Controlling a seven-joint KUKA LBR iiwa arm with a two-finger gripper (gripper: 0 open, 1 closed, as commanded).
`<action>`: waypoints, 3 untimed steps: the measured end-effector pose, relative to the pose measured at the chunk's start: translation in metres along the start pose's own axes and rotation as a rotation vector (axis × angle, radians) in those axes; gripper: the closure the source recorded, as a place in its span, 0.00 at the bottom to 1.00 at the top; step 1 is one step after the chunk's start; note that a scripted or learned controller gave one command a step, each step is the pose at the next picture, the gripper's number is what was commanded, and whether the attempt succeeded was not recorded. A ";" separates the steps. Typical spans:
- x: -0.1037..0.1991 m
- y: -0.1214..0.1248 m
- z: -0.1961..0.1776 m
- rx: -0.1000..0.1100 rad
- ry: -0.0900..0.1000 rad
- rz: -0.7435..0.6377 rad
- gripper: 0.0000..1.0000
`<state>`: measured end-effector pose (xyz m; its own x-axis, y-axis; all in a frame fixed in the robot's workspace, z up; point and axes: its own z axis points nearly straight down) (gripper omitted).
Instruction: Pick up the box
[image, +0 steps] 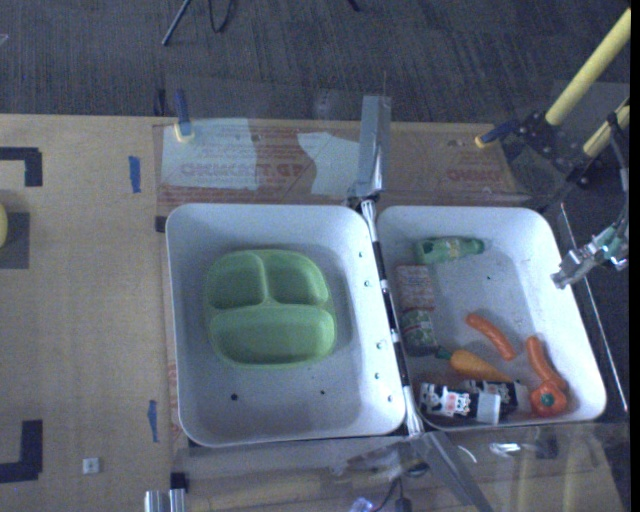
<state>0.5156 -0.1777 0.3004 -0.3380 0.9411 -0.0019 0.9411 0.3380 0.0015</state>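
Observation:
The box (415, 287), a small tan and reddish pack, lies flat in the right bin (520, 228) close to its left wall. My gripper (583, 264) hangs at the far right, over the right bin's right rim, well apart from the box and with nothing seen in it. The arm behind it is cut off by the frame's edge.
Also in the right bin are a green bottle (449, 248), a dark can (418, 328), a carrot (475, 364), an orange sausage (490, 336), a red pepper (548, 398) and a black-and-white bottle (468, 402). The left bin (190, 240) holds a green divided plate (270, 306).

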 end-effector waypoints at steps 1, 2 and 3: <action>-0.005 -0.040 0.073 0.001 0.001 0.063 1.00; -0.003 -0.038 -0.136 -0.002 -0.002 -0.073 1.00; -0.003 -0.038 -0.136 -0.002 -0.002 -0.073 0.00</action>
